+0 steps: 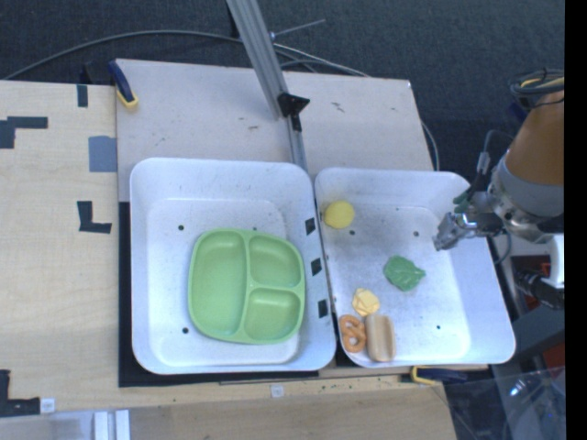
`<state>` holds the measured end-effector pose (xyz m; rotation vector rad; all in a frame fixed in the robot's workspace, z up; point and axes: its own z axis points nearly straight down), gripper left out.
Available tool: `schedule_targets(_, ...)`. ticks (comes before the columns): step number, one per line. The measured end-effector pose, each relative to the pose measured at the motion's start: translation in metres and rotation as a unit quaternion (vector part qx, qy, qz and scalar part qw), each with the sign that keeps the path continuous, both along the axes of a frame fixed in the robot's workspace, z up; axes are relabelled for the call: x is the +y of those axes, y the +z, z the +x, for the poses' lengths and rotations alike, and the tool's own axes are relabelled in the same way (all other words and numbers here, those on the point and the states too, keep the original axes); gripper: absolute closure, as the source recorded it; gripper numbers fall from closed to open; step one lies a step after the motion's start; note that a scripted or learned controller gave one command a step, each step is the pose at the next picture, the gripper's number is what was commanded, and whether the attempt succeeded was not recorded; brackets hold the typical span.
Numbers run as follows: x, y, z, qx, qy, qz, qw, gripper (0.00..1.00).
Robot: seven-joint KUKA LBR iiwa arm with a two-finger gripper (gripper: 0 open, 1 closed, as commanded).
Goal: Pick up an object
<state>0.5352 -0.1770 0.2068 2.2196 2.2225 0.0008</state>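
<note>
Reaching in from three o'clock, the arm (537,168) held its gripper (448,234) over the right bin's (477,337) upper right region; whether it was spread or pressed together could not be told. That bin contained a yellow ball (339,214) at eleven o'clock, a green leafy piece (404,272) near centre, and, at seven o'clock, a yellow piece (366,302), a pretzel (351,333) and a bread roll (379,337). A green divided plate (246,286) occupied the left bin (156,191). Open floor lay around the leafy piece.

even bright light, slightly soft
</note>
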Motion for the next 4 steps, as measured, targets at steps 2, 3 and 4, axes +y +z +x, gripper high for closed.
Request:
schedule_targets(2, 0.098, 0.001, 0.028, 0.001, 0.003, 0.0007, 1.0, 1.0)
schedule_targets(3, 0.15, -0.007, 0.044, 0.001, 0.003, 0.0008, 1.0, 1.0)
schedule_targets(4, 0.203, 0.008, 0.059, 0.0, 0.003, 0.0012, 1.0, 1.0)
